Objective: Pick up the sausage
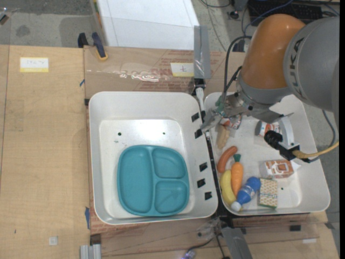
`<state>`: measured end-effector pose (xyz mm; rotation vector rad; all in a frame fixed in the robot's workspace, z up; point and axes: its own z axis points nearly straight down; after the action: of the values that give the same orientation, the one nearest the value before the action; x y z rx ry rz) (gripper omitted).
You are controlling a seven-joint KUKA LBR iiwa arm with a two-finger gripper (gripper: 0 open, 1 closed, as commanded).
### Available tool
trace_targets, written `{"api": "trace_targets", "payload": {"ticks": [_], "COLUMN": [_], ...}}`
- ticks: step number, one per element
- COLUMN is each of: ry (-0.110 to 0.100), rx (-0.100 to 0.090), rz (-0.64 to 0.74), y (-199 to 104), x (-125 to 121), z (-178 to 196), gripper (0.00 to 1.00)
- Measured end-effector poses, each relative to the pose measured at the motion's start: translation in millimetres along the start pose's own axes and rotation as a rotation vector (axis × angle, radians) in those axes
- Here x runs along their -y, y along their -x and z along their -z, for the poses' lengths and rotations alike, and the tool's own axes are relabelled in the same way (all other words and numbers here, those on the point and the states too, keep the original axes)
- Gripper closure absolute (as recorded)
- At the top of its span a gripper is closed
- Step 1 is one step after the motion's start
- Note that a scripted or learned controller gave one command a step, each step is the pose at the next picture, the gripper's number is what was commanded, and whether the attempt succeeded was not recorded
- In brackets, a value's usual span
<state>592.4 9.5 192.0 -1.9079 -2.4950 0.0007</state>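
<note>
The sausage (227, 158), a short reddish-orange link, lies tilted near the left wall of the right bin (315, 198). Its lower end sits beside the top of an orange carrot (237, 177). My gripper (222, 117) hangs under the orange wrist at the bin's upper left corner, above and slightly left of the sausage. A pale beige piece (222, 138) lies between the gripper and the sausage. The arm's body hides the bin's far part.
A yellow banana (226, 190), a blue bottle (247, 192), a small carton (278, 169), a patterned packet (268, 193) and a can (268, 128) share the right bin. The left bin (102, 144) holds a teal divided plate (153, 180).
</note>
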Motion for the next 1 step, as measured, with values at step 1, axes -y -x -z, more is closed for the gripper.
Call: {"api": "trace_targets", "payload": {"ticks": [1], "ry": [0.000], "rx": [0.000], "rz": [-0.112], "y": [45.6], "x": [60.3], "z": [-0.2], "gripper": [0.00]}}
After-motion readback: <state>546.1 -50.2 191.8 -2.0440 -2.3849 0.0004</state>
